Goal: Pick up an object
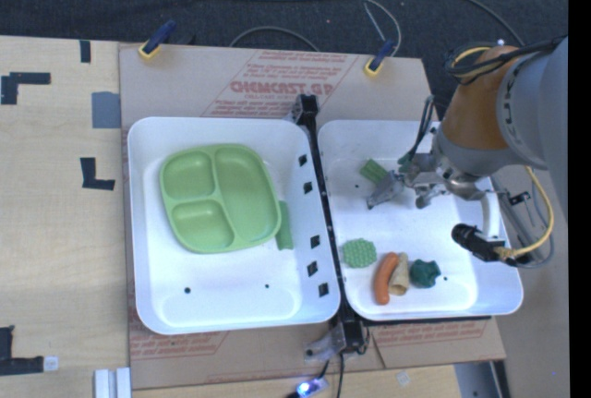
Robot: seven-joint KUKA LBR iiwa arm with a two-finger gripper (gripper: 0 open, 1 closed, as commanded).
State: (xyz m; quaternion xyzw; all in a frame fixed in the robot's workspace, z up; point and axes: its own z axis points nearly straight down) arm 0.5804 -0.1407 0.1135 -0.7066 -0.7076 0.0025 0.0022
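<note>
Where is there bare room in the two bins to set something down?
The left bin has a wide bare strip along its near side, below the green divided plate. In the right bin, the far wall side above the small green block is bare. Its near side is crowded: green round piece, carrot, dark green item, with the gripper mid-bin.

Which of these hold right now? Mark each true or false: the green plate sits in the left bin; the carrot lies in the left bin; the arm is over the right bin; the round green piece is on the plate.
1. The green plate sits in the left bin. True.
2. The carrot lies in the left bin. False: it lies in the right bin.
3. The arm is over the right bin. True.
4. The round green piece is on the plate. False: it lies in the right bin, beside the carrot.
</note>
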